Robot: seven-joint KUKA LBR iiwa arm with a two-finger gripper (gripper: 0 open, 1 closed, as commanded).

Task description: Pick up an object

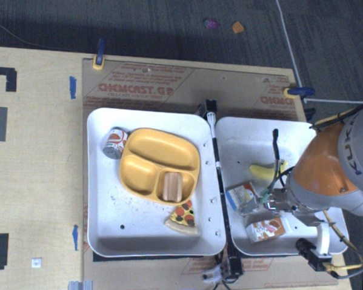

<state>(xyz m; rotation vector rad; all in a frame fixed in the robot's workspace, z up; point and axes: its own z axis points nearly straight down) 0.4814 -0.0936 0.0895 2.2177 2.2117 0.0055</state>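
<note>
Overhead view of two white bins side by side, with my arm reaching into the right bin (321,249) from the right. My gripper (268,202) sits low among the items there, just above a small flat packet with a brown and white label (265,229) and beside a second packet with blue and red print (239,195); a yellow banana-shaped toy (263,172) lies just beyond, towards the far wall. Whether my fingers are apart or together I cannot tell, since the wrist and its cabling cover them, and nothing shows between them. I judge the brown-labelled packet the nearest candidate: it looks light, thin and slightly pliable, with a glossy wrapper likely to slip, so a pinch across its short edges would suit better than a press on its flat face. The banana toy appears stiffer and rounder, offering a firmer hold across its middle. The left bin (98,228) holds a yellow divided tray (151,149) with a brown block (171,186) in one compartment, a small can (114,143) at its far left corner and a pizza-slice toy (183,215) near its front edge, all well apart from my gripper.
</note>
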